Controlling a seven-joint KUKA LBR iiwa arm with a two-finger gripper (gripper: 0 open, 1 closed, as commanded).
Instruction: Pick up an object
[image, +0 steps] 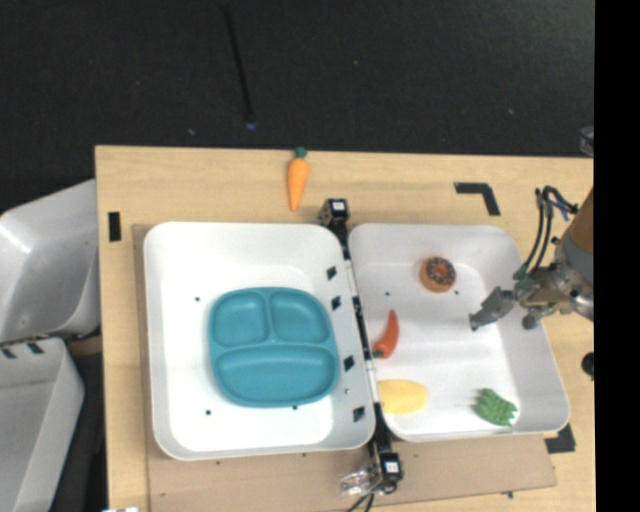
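My gripper (508, 314) hangs over the right side of the right bin (455, 240), its fingers spread open with nothing between them. A brown ringed donut (437, 273) lies to its upper left. A red chili pepper (387, 335) rests near the bin's left wall. A yellow lemon-like piece (402, 396) sits at the bin's front left. A green leafy toy (495, 407) lies at the front right, below the gripper.
A blue divided plate (272, 346) fills the middle of the left bin (170, 300). An orange carrot (297, 180) lies on the wooden bench behind the bins. Black clips join the bins along their shared wall (351, 300).
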